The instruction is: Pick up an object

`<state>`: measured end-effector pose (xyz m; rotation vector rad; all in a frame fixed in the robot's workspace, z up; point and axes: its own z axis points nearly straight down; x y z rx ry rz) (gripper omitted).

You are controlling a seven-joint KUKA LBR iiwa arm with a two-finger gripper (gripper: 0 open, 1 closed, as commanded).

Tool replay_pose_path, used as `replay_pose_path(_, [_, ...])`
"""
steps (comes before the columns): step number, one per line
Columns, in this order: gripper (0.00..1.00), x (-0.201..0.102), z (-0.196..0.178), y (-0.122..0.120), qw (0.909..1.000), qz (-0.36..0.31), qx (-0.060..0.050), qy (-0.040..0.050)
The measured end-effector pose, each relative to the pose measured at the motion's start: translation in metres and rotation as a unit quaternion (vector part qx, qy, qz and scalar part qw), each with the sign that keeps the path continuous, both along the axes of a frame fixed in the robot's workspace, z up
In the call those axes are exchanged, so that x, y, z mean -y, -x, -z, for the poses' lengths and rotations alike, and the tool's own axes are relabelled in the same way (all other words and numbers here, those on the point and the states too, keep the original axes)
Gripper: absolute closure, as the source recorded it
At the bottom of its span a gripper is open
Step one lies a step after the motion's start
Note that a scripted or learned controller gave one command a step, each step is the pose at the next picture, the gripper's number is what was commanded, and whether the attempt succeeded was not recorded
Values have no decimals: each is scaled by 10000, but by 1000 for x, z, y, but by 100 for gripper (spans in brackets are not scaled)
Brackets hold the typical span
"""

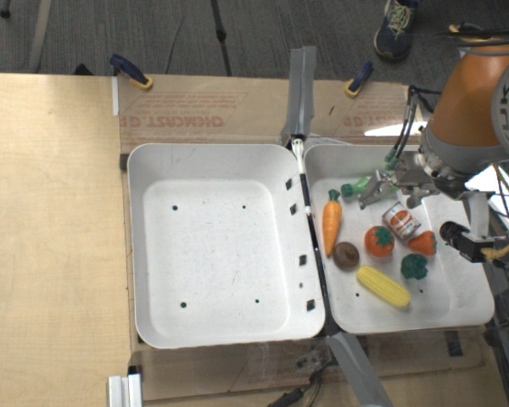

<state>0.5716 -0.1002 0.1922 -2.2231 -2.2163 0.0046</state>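
The right bin (467, 308) holds several toy foods. An orange carrot (332, 223) lies at its left, with a brown round piece (346, 254) below it. A tomato (379, 241), a red-and-white can (401, 222), a red-orange piece (422, 243), a green broccoli (414, 266) and a yellow corn cob (383, 286) sit in the middle. A small green item (353, 188) lies near the back. My gripper (392, 198) hangs over the back of this bin, just above the can, open, with nothing between its fingers.
The left bin (153, 227) sits beside the right one, with a grey divider bar (302, 100) running between them at the back. Cardboard (204, 113) lies behind the bins, held by blue-and-yellow clamps (131, 71). Cables hang near the arm at the right.
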Motion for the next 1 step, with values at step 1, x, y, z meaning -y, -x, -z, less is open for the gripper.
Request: replay_pose_path(1, [0,40,101,35,9996,284,4,-1])
